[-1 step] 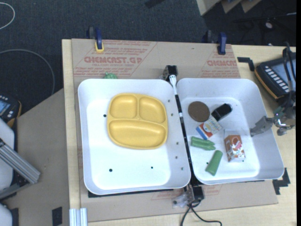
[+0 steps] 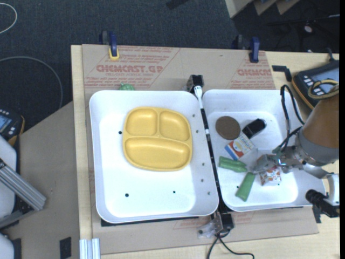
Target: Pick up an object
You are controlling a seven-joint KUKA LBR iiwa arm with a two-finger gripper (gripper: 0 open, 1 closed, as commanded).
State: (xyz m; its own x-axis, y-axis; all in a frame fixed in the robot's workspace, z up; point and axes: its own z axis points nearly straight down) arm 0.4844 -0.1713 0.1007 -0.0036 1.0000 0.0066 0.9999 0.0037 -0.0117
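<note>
Gripper [image 2: 268, 165] hovering low in right bin [image 2: 288, 198], over red-white packet [image 2: 271, 177] (green pieces [image 2: 245, 186] just beside); finger state: cannot tell.

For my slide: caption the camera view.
End effector low in the right bin among small items; yellow divided plate in the left bin.

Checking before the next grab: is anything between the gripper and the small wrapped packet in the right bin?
Nothing visible. The gripper sits right at the packet in the right bin. The green stick lies just to its left, apart from the packet.
</note>
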